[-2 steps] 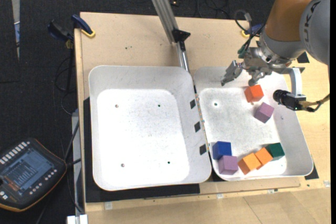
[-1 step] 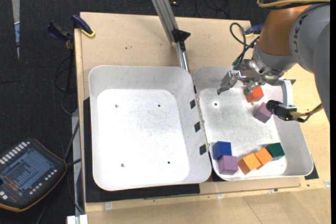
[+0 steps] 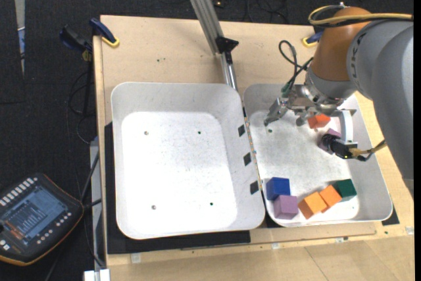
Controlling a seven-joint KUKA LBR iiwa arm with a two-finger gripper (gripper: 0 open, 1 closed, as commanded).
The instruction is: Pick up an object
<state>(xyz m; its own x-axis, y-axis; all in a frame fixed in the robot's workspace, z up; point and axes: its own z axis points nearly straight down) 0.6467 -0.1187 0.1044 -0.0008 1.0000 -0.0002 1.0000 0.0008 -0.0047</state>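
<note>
In the right bin [image 3: 378,197] lie several small blocks. Along its near edge sit a blue block [image 3: 278,186], a purple block [image 3: 285,206], an orange block [image 3: 314,202] and a green block [image 3: 343,190]. My gripper [image 3: 284,115] hangs low over the far part of this bin, pointing left and down. A small orange block [image 3: 318,120] lies just to the right of the gripper, partly hidden by the wrist. A pale purple block [image 3: 331,137] sits beside a black part of the wrist. No block is seen held.
The left bin [image 3: 125,108] stands beside the right one, with black clips along the shared rim. A slanted metal pole [image 3: 204,10] crosses the bench's far side. A teach pendant [image 3: 33,217] lies on the floor at the left.
</note>
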